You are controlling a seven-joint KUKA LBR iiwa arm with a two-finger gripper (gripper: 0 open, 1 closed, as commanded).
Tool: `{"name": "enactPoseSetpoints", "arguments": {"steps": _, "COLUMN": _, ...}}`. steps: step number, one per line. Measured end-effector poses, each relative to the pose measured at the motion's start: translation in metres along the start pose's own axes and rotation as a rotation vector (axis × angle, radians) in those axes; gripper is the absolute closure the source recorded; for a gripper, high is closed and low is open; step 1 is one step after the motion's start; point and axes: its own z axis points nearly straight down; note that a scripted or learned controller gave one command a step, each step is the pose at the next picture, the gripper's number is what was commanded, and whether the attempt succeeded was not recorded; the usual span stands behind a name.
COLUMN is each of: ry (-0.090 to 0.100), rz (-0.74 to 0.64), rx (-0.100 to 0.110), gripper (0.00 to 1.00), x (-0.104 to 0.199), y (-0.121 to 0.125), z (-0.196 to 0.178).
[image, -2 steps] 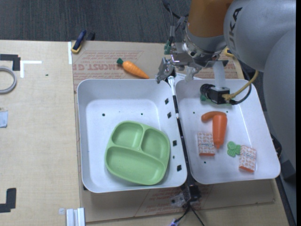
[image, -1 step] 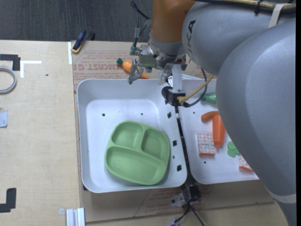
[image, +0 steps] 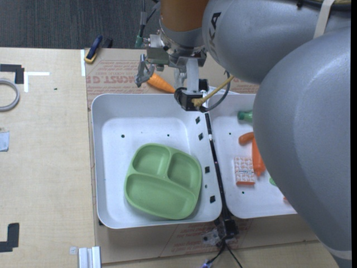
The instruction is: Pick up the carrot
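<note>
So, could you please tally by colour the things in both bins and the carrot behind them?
Orange: 3 (carrot, short piece, long piece)
Green: 3 (plate, upper bit, lower bit)
White and red: 1 (packet)
Total: 7

I'm looking at a lab bench [image: 44, 166] — taped marks [image: 12, 74], loose cables [image: 223, 250], two white bins [image: 106, 121].

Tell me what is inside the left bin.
The left bin holds a green divided plate, lying flat with nothing visible in its compartments. The bin floor under the plate is covered. The carrot lies outside, beyond the bin's far rim, beside the gripper.
</note>
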Motion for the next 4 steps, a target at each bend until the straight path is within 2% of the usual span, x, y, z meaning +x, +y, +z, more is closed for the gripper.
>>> {"name": "enactPoseSetpoints", "arguments": {"steps": 1, "ry": 0.0, "rz": 0.293, "rx": 0.0, "gripper": 0.0, "x": 0.015, "y": -0.001, "z": -0.111}}
{"name": "enactPoseSetpoints", "arguments": {"steps": 2, "ry": -0.001, "rz": 0.447, "rx": 0.002, "gripper": 0.0, "x": 0.036, "y": -0.002, "z": 0.01}}
{"name": "enactPoseSetpoints", "arguments": {"steps": 3, "ry": 0.0, "rz": 0.954, "rx": 0.002, "gripper": 0.0, "x": 0.036, "y": -0.002, "z": 0.024}}
{"name": "enactPoseSetpoints", "arguments": {"steps": 4, "ry": -0.001, "rz": 0.958, "rx": 0.002, "gripper": 1.0, "x": 0.035, "y": -0.001, "z": 0.015}}
